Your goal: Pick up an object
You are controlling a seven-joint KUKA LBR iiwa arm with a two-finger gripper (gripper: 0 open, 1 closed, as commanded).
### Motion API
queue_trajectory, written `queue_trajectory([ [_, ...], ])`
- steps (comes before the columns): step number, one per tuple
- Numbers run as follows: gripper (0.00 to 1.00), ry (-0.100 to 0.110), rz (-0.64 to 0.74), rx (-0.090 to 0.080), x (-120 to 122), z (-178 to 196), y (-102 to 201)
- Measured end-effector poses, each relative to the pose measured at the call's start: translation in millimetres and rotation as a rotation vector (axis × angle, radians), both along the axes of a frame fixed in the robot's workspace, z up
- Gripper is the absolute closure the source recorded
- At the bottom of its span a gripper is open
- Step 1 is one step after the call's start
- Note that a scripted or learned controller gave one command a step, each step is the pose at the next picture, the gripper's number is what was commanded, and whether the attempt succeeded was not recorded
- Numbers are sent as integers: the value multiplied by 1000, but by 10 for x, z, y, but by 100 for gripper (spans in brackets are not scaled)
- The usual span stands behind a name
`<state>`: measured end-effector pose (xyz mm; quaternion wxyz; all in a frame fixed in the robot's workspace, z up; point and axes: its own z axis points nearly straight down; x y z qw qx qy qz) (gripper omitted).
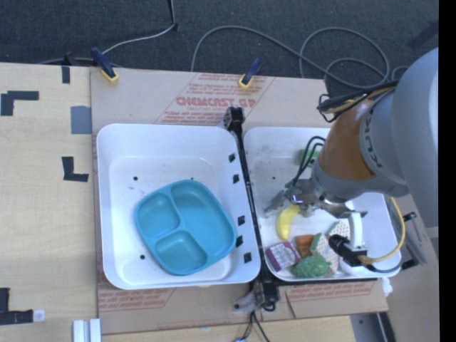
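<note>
We see the arm (370, 148) reaching in from the right of the frame over the right bin (271, 159). Its tool (286, 204) is low in the middle of that bin, and we cannot tell whether it is open, closed or gripping anything. Just below the tool lies a yellow piece (286, 224); whether the two touch we cannot say.

Along the lower edge of the same bin, close together, we see:
- a purple packet (281, 254)
- a small orange item (304, 243)
- a green lump (311, 266)
- a pale patterned item (325, 247)

The left bin (117, 191) holds a blue divided plate (185, 226), lying flat toward its lower part. Both bins sit on a cardboard sheet (206, 98) with red print, fixed at its upper edge by two yellow-and-blue clamps (105, 67). The sheet lies on the wooden surface (43, 191).
</note>
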<state>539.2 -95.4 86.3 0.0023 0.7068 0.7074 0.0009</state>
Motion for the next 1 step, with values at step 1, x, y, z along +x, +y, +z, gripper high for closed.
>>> queue_trajectory([
  [1, 100, 0, -1, -3, -2, 97, -12],
])
